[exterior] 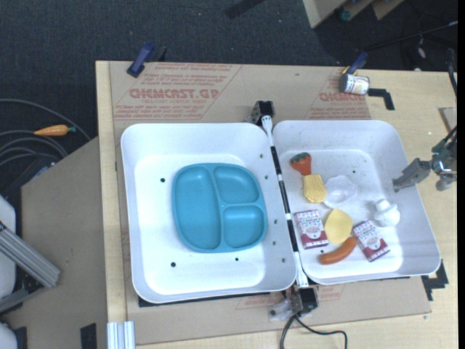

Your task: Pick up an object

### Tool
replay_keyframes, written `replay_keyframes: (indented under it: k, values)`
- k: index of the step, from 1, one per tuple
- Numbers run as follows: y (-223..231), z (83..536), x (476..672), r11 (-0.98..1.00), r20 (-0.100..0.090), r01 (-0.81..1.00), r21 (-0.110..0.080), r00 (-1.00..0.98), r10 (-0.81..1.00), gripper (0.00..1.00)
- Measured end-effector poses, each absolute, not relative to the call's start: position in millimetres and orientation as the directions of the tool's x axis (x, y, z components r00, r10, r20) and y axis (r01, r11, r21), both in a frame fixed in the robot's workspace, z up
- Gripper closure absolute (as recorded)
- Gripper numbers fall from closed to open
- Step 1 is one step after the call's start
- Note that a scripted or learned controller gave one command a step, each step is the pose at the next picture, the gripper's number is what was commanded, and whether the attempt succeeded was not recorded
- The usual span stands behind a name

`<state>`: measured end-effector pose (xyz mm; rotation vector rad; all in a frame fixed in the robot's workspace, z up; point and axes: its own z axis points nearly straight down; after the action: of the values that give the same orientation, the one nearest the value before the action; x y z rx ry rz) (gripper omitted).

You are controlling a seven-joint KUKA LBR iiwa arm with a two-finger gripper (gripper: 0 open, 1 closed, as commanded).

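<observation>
In the right bin we see a huddle of small toy foods, any of which could be the object to lift. Nearest the front lies a sausage, smooth, orange-brown and rounded at both ends; its long axis runs on a slant, the right end lying farther back than the left. Touching its upper side is a yellow wedge with a matte, cheese-like look. Two small cartons flank these: the left carton, flat and boxy with red print, and the right carton, turned at an angle. Farther back sits a ribbed yellow piece, and behind it a red strawberry-like piece with a green top. A clear, glossy item lies between them and is too faint for us to name. A small white knobbly object rests near the bin's right side.

The left bin holds a teal divided plate, smooth plastic with three rounded wells.

The gripper sits at the right bin's right rim, apart from every toy; its grey fingers are blurred, so we cannot tell how they stand, and nothing shows between them.

Both bins rest on a cardboard-covered bench.
</observation>
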<state>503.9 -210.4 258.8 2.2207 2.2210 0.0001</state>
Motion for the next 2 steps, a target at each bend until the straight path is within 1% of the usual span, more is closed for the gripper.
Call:
replay_keyframes:
  k: [1,2]
  values:
    - [-203,116,500.0,-0.001,0.002,1.000,-0.003,0.001,1.000,0.00]
    - [-154,86,489.1,0.002,0.004,1.000,-0.001,-0.002,1.000,0.00]
